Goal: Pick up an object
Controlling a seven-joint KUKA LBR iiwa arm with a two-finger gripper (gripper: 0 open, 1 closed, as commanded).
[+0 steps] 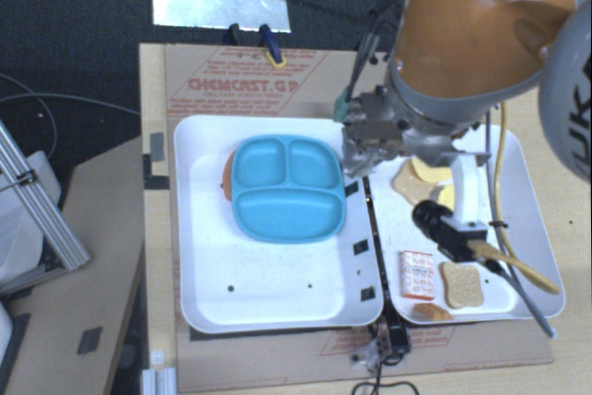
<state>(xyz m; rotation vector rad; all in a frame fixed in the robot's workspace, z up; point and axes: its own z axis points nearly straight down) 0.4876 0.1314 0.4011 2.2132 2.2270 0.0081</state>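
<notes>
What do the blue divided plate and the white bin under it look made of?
Blue plate: probably moulded plastic, smooth, uniform colour, rounded dividers. Left bin: likely plastic too, smooth white with a rounded rim, though unconfirmed.

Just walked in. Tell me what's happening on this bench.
The robot arm reaches in from the right. Its claw is low over the divide between the two white bins, beside the blue divided plate in the left bin. Toast, a red-and-white packet and pale yellow pieces lie in the right bin. Nothing is visibly picked up yet.
</notes>
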